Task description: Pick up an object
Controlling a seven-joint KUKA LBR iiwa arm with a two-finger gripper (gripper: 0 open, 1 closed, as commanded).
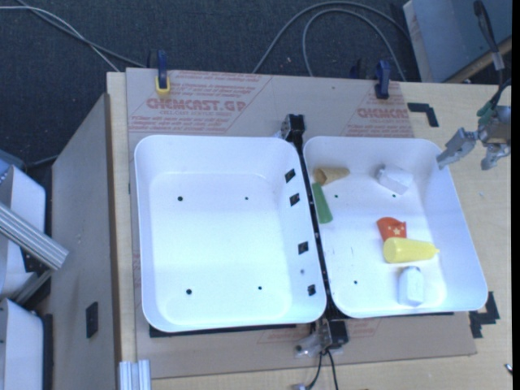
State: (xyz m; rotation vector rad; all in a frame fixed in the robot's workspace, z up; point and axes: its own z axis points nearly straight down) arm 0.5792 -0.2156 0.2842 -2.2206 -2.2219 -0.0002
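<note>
Several small objects lie in the right bin (455, 218): a tan piece (331, 174), a green stick (322, 203), a white block (394, 179), an orange-red piece (391, 227), a yellow bottle-like object (409, 251) and a white object (412, 285). My gripper (471, 154) hangs at the far right, above the bench just outside the right bin's upper right corner. Its two fingers are spread open with nothing between them. It is well apart from every object.
The left bin (146, 218) sits beside the right one, joined by a black clip strip (305, 218). Blue clamps (162, 78) hold the board at the back. Cables (341, 15) loop behind the bench.
</note>
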